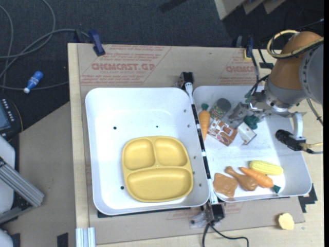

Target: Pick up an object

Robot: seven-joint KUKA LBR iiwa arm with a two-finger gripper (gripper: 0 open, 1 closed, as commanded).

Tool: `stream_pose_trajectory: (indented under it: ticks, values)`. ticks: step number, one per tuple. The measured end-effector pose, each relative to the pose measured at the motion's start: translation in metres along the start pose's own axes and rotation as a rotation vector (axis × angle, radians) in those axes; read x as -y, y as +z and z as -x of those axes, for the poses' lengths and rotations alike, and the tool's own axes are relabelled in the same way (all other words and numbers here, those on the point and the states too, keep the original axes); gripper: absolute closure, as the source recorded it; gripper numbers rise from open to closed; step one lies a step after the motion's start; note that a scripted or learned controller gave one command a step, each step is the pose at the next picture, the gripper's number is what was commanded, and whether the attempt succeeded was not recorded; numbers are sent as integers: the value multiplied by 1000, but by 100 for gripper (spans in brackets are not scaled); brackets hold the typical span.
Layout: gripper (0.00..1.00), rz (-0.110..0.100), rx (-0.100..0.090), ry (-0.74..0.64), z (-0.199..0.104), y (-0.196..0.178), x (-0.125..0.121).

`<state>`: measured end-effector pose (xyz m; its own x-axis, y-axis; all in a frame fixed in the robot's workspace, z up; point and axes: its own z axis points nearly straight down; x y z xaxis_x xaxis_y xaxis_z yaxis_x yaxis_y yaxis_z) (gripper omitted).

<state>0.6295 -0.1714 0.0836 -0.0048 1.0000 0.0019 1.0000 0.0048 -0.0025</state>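
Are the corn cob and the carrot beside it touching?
Touching: the camera view shows the corn cob lying against the carrot with no gap between them.

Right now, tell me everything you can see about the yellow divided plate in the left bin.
The yellow divided plate looks like matte plastic, a rounded rectangle with three compartments: two smaller ones at the far side, one wide one nearer the camera. It lies flat, right side up, on the floor of the left bin, toward its near right corner. Nothing sits in it or touches it.
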Motion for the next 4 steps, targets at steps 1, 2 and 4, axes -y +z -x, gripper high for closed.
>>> stream_pose_trajectory:
  ticks: [1,2,4]
  values:
    - [0,9,5,4,31,-29,-39]
    - [0,-2,0,6,18,0,14]
    - [100,7,-1,-5,-105,-106,41]
